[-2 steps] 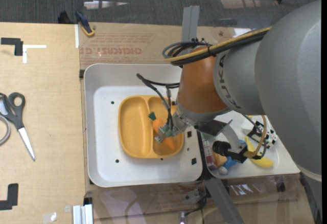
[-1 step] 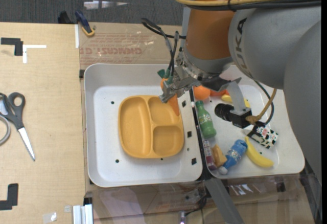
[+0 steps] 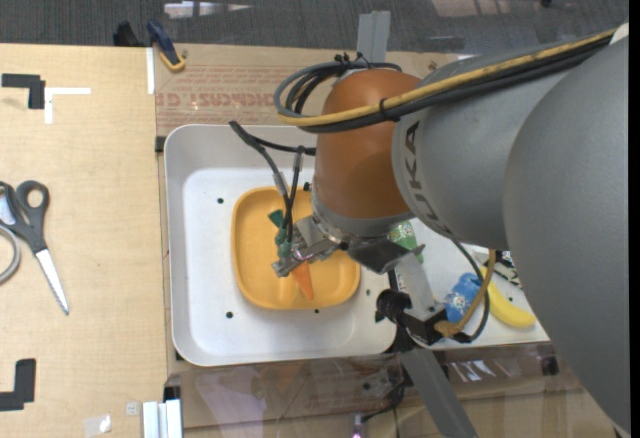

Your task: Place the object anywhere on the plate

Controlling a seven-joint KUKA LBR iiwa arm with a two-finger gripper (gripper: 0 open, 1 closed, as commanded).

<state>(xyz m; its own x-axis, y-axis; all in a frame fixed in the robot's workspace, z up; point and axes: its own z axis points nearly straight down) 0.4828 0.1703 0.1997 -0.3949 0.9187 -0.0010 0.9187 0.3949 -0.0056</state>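
Note:
A yellow plate point(image 3: 255, 261) lies in the left white bin point(image 3: 195, 256). A toy carrot point(image 3: 303, 283) with an orange body and green top rests over the plate's right half, its orange tip poking out below the tool. My gripper point(image 3: 293, 261) hangs directly over the carrot's middle, low above the plate. The orange wrist band and grey arm cover the plate's right edge and much of the carrot.
The right bin holds a yellow banana point(image 3: 512, 312), a blue object point(image 3: 462, 298) and a green object point(image 3: 404, 236), partly under the arm. Scissors point(image 3: 38, 241) lie on the wooden bench at the left. Black cables loop above the wrist.

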